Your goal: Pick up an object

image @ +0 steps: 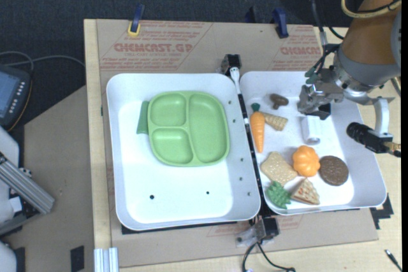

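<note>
So the arm (373, 28) comes in from about 2 o'clock and its gripper (313, 105) hangs over the upper middle of the right bin (370, 191). Honestly can't tell how the gripper is set from this angle, it's just a dark metal clump seen from above, and nothing shows clearly clamped in it.

Right under it, toward 6 o'clock, lies a small pale cylinder (312, 130), just beside the gripper tip or maybe touching it; can't say which. The rest of the stuff is toy food spread across the same bin:
- small brown lump (278, 99) at roughly 9 o'clock from the gripper, near it
- carrot (257, 129) with a green top, lying along the bin's left wall, around 8 o'clock
- ridged tan wedge (276, 121) just beside the carrot, between it and the cylinder
- orange fruit (306, 160) at 6 o'clock, farther down
- square cracker (278, 168) touching the orange on its left
- round brown cookie (333, 170) just right of the orange
- green leafy piece (278, 193) and a triangular sandwich slice (305, 192) down at the bin's near edge

The left bin (127, 156) holds a green divided tray (188, 127), well apart from the gripper, over at 9 o'clock.
</note>
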Tool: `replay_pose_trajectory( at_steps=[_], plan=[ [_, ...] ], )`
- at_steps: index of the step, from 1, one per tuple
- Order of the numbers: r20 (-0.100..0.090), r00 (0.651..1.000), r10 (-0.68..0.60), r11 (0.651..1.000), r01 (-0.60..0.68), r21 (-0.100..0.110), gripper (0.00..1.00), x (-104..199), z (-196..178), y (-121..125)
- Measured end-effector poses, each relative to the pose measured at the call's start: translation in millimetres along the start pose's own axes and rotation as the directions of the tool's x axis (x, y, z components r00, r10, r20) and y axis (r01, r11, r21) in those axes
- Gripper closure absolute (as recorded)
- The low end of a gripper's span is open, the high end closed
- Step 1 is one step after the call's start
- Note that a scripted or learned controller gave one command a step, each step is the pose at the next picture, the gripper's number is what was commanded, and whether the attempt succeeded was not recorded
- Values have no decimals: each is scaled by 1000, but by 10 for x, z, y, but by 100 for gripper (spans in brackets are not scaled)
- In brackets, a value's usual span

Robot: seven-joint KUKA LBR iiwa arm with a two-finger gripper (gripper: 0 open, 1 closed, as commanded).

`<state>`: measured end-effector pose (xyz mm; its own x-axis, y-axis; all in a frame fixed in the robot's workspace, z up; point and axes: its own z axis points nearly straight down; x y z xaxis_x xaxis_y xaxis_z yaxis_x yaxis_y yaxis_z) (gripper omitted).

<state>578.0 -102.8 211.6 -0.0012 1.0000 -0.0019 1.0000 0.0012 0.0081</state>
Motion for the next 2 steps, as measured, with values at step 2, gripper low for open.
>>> replay_pose_trajectory(
  at_steps=[2],
  plan=[
    [-5,1000,-4,1000,4,10,100,496,-245,-191]
  ],
)
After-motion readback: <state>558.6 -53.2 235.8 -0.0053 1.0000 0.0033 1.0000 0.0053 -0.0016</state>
